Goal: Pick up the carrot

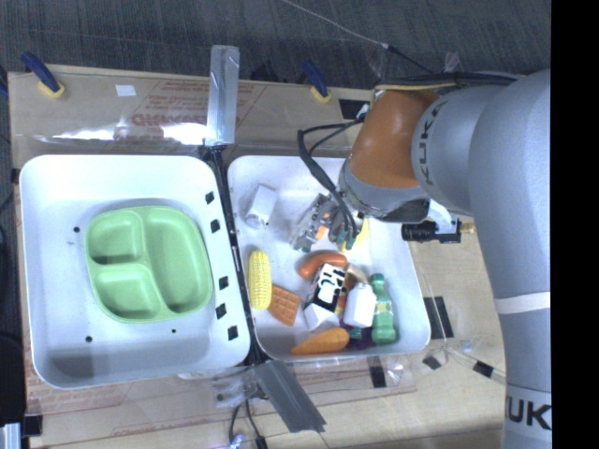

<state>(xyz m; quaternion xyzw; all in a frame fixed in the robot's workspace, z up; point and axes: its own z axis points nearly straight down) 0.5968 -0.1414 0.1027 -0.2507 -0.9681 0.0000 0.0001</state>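
The carrot [321, 341] is an orange tapered piece lying on its side against the front wall of the right bin [404, 251]. My gripper [318, 224] hangs over the middle of that bin, pointing down and to the left. It is well behind the carrot, with other items between them. Just below the gripper's tip lies a rounded orange-red item [318, 264].
The right bin also holds a corn cob [259, 280], a waffle-like brown square [285, 304], a black-and-white packet [328, 286], a white bottle [360, 304], a green bottle [383, 314] and a small white cup [260, 204]. The left bin [47, 251] holds a green divided plate [148, 262].
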